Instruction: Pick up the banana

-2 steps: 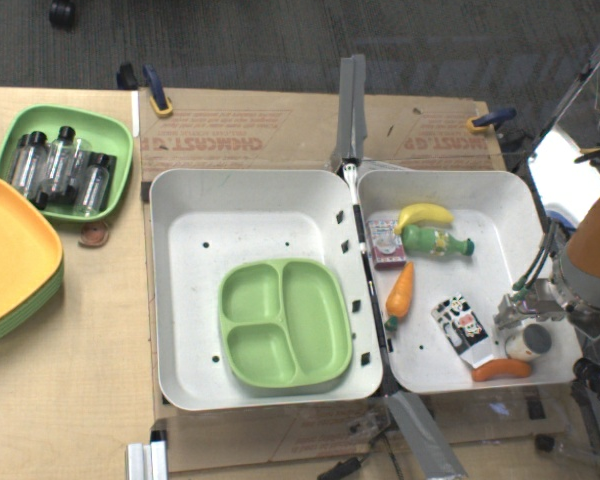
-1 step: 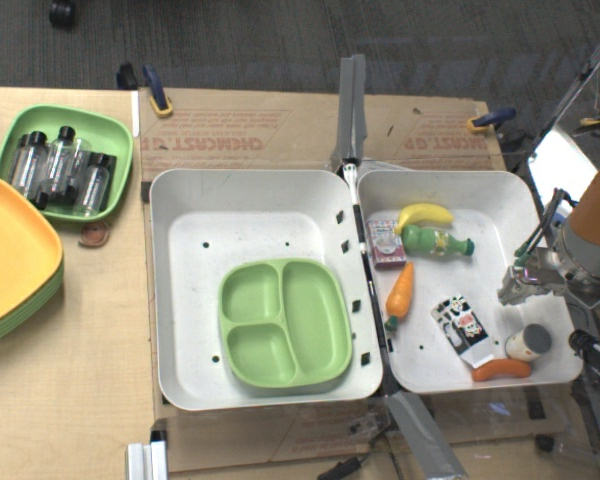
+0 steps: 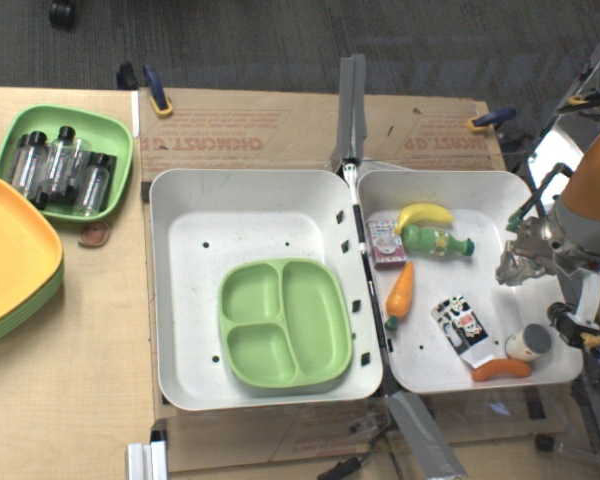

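While I hold the arm at the right bin's (image 3: 450, 383) far-right rim, I log the bench as follows:

- Banana (image 3: 424, 214): yellow, curved, lying at the back of the right bin, touching the green bottle (image 3: 436, 241) just in front of it. That contact matters, I judge; a descent from the front would meet the bottle first.
- Pink carton (image 3: 385, 243): beside the bottle, against the wall dividing the bins.
- Carrot (image 3: 400, 290): tilted, mid-bin near the same wall, apart from the banana.
- Black-and-white packet (image 3: 460, 324), small cup (image 3: 528, 343) and an orange sausage-like piece (image 3: 501, 370): grouped at the front right corner, well apart from the banana.
- Green divided tray (image 3: 283, 323): in the left bin (image 3: 180, 268), not part of this job.
- Gripper (image 3: 513, 268): hanging over the right edge of the right bin, well apart from the banana, nothing between the fingers. Its tips blur against the white floor, so I cannot tell how wide the jaws stand.
- Status: pick not yet begun; the arm must travel left and back to reach the fruit.
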Robot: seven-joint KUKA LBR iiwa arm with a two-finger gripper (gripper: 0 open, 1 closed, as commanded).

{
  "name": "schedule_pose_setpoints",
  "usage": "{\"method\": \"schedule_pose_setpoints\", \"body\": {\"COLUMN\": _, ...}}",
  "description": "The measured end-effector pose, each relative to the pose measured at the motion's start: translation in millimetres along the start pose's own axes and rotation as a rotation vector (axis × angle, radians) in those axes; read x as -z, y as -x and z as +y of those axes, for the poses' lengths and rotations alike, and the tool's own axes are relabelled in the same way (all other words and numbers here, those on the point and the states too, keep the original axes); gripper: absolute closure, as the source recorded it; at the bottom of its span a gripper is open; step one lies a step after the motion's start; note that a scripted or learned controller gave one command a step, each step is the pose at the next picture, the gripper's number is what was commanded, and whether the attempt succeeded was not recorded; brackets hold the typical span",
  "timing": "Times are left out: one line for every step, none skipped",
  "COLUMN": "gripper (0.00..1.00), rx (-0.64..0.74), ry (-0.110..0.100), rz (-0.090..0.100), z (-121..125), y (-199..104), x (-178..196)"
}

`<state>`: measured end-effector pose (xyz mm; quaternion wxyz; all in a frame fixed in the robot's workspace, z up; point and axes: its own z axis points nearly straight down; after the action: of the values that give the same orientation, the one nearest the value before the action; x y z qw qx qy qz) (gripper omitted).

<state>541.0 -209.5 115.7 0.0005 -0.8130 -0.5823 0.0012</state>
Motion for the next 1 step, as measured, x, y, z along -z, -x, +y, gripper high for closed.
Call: {"method": "schedule_pose_setpoints", "body": {"gripper": 1.00, "rx": -0.053, "ry": 0.000, "rz": 0.000, "z": 44.9, "y": -10.1, "x": -2.9}}
